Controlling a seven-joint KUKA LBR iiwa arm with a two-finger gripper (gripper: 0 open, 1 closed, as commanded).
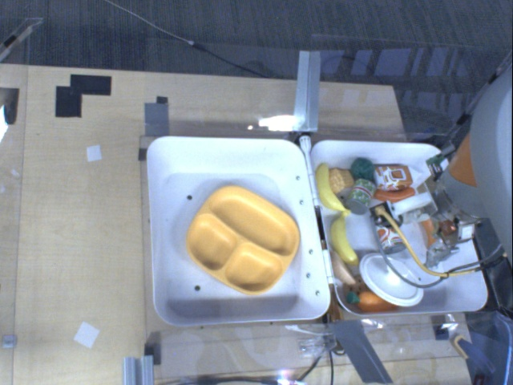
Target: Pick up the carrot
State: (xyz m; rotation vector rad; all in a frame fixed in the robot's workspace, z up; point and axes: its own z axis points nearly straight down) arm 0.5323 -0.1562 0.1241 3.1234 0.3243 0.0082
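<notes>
The carrot is orange with a green end and lies along the near wall of the right bin, partly under a white bowl. My gripper hangs over the right side of that bin, up and to the right of the carrot and apart from it. The grey arm with its orange band comes in from the right edge. A yellow cable loops from the gripper across the bowl. Something small and orange sits beside the gripper; I cannot tell what it is.
The left bin bears a yellow divided plate. In the right bin two bananas lie along the left wall, with a can, a small bottle and a red-and-white packet crowded in the middle and back.
</notes>
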